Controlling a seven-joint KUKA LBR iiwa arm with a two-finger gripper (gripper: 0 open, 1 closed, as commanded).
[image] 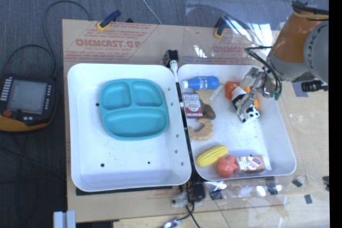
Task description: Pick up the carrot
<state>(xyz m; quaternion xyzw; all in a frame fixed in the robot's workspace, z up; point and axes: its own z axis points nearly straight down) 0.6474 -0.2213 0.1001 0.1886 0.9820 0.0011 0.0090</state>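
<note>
Item: carrot (231,88), orange, lying at about two o'clock in the right bin (278,131), touching the gripper (249,105) on its left. Finger state: cannot tell, tips merge with a black-and-white object. Step judged: approach; next move calls for centring over the carrot before closing.

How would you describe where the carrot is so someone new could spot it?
Look in the right bin, at its far end near the hand. The carrot is the small orange piece right of the blue bottle, unlike the black-and-white toy beside it.
</note>
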